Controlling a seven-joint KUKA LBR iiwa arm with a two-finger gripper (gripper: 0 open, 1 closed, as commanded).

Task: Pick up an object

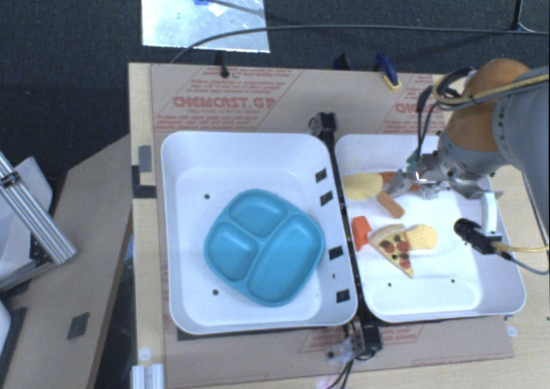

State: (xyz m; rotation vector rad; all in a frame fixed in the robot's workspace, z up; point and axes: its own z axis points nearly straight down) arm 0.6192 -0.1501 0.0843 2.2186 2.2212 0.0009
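jaws (418,174) low, perhaps touching sausage (389,203).

Two bins sit side by side on the bench. The left bin (185,207) holds a divided plate (264,246) near its middle. In the right bin (447,293), a pizza slice (394,246) lies centrally, a ridged chip (422,237) touching its right side, a small block (360,230) to its left, and a flat disc (363,185) and a sausage (390,204) behind.
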